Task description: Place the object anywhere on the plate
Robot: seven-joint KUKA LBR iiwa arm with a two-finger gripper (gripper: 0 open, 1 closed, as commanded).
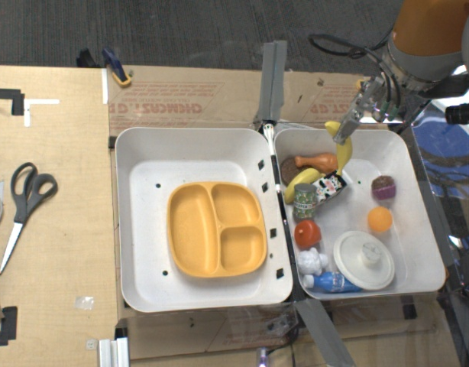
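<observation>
Bench [51, 281] carries two white bins. Left bin [135, 228]: yellow divided plate [217, 228], nothing on it. Right bin [406, 205]: cluttered with toys. Tool [346, 125] is at that bin's top edge, clamped on a banana [343, 147] that hangs above the clutter.

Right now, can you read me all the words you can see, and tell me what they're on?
Red print on the cardboard sheet: upside down and blurred, not readable for sure.
Label on the small can: too small to read.
Black-and-white packet: markings too blurred to read.
</observation>
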